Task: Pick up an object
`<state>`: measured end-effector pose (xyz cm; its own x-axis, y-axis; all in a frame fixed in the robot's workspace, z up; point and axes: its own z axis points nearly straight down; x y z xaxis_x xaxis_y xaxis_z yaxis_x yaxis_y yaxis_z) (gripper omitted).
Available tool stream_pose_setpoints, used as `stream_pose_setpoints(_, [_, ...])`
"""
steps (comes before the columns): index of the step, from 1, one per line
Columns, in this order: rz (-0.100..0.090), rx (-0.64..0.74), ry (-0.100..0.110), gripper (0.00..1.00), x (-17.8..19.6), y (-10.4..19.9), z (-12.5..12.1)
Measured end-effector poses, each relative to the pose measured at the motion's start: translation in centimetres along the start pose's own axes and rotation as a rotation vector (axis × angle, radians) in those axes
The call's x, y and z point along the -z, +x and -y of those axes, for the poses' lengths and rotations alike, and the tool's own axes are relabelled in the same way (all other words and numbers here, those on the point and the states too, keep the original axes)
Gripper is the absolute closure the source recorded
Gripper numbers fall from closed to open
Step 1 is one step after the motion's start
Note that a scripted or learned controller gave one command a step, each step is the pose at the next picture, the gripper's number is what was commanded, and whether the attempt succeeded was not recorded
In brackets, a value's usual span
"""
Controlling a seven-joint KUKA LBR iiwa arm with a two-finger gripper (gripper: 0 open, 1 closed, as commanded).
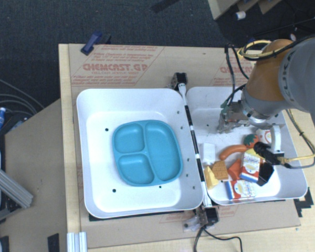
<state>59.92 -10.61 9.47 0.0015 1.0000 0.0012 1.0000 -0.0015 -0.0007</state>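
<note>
We see the grey arm with its two-finger gripper [232, 121] lowered into the right shallow white bin [210, 101], at about twelve o'clock of the pile of small objects. Whether it grips anything we cannot tell. The pile (an orange curved toy [232, 150], a yellow cracker-like piece [219, 169], a red and white packet [250, 167]) lies at six o'clock, probably because the bin's floor gathers them there. The blue sectioned plastic plate [146, 152] rests alone in the left white bin [94, 114], at nine o'clock.
</note>
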Motion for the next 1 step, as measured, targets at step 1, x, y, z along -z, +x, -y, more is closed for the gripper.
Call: stream_pose_setpoints(1, [0.0, 0.0, 0.0, 0.0, -0.02, 0.0, 0.01])
